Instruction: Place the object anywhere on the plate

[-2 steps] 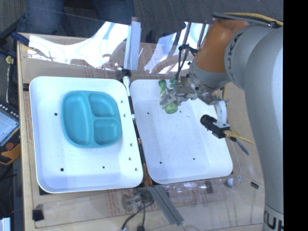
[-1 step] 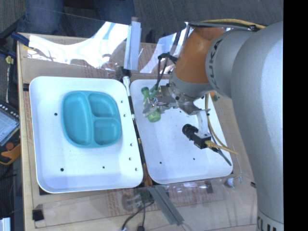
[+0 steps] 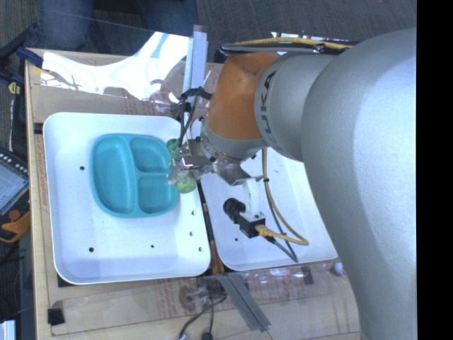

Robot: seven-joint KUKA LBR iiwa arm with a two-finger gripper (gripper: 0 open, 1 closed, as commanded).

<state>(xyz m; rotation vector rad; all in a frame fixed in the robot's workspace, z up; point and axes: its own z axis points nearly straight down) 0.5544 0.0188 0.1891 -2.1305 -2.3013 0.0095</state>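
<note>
So your two-finger gripper (image 3: pixel 181 165) sits at the right edge of the sectioned blue plastic plate (image 3: pixel 134 174). Small green round object (image 3: pixel 185 184) is right there, but you can't tell whether the jaws grip it.

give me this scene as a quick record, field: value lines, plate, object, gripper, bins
plate: blue plate with three compartments, lying in the left bin
object: small green object at the plate's right edge, right by the gripper
gripper: gripper over the right rim of the plate, near the wall between the bins; finger state cannot be told
arm: grey, with an orange band, reaching in from the right
right bin: right bin, largely covered by the arm, with a yellow cable above it
task state: object not clearly resting on the plate
</note>
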